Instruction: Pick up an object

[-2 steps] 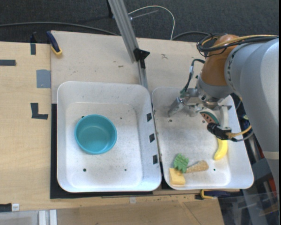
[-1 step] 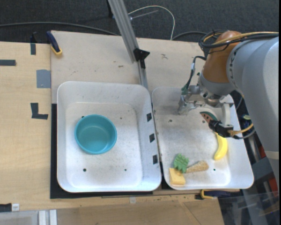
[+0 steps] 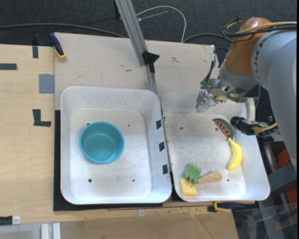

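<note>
Arm (image 3: pixel 269 54) bent in from right, jaws poised over right bin's (image 3: pixel 254 190) far edge; jaw state unclear

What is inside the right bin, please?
The right bin holds a banana, a watermelon slice, a green piece, a tan stick and a yellow block. The hand covers part of its far edge.
</note>
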`<state>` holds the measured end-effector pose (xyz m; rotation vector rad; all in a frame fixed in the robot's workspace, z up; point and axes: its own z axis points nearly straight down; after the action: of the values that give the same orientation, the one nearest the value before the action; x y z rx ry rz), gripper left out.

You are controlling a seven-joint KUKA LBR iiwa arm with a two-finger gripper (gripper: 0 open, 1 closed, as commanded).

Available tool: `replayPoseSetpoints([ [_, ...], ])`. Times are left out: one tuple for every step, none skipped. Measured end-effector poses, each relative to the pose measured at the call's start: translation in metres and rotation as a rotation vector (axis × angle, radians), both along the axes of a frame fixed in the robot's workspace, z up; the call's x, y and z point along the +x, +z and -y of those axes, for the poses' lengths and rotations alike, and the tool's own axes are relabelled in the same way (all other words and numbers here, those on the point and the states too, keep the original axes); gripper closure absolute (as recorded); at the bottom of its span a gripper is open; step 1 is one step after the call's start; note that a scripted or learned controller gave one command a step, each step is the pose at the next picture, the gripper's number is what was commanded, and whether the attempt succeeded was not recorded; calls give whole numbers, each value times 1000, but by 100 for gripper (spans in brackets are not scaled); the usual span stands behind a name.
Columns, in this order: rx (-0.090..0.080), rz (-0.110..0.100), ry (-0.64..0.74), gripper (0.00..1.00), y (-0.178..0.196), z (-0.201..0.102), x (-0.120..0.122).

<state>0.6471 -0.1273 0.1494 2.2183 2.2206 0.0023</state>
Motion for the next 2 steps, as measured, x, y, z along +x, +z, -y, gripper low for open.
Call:
replayPoseSetpoints([
  [0,1,0,100,53,0,1],
  [3,-3,6,100,66,-59,-10],
])
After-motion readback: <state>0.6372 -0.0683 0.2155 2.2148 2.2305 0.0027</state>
